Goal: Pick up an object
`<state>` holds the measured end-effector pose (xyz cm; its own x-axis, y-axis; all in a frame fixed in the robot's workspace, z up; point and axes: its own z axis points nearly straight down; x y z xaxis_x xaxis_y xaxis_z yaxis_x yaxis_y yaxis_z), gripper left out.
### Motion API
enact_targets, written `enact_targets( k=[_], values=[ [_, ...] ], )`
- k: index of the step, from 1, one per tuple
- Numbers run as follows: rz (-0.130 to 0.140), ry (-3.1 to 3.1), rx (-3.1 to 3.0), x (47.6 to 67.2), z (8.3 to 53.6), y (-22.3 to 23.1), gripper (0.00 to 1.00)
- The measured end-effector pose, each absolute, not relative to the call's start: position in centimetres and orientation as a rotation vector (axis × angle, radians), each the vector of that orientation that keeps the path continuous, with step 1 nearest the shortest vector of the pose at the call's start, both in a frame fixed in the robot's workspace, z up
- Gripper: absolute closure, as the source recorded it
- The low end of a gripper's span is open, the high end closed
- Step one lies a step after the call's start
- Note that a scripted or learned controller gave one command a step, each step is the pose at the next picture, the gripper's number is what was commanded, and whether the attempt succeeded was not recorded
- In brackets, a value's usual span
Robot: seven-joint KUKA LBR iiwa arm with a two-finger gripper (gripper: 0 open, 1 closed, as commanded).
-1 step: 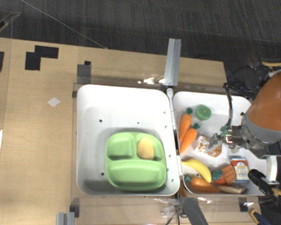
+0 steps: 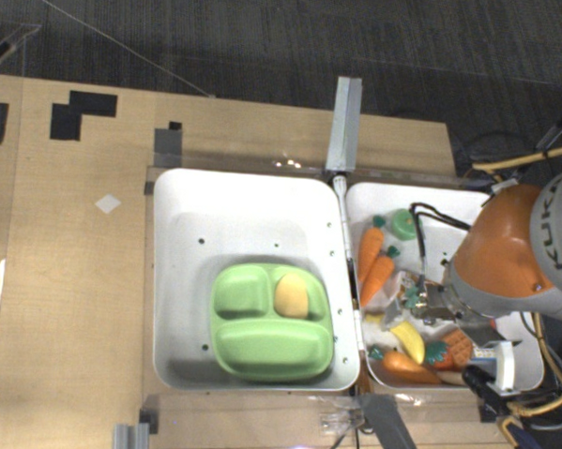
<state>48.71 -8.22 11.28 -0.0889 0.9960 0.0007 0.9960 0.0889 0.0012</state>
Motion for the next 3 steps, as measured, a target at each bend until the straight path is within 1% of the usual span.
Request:
enact_targets(
  k=[1,2,3],
  values=[
    [0.015,2.359,2.065,49.1,9.3,-9.2,0.00],
    [0.029,2.359,2.054,49.5,10.4,-8.9,1.00],
    [0.006,2.322,2.110,53.9,21.5,-3.2,1.00]
  ],
)
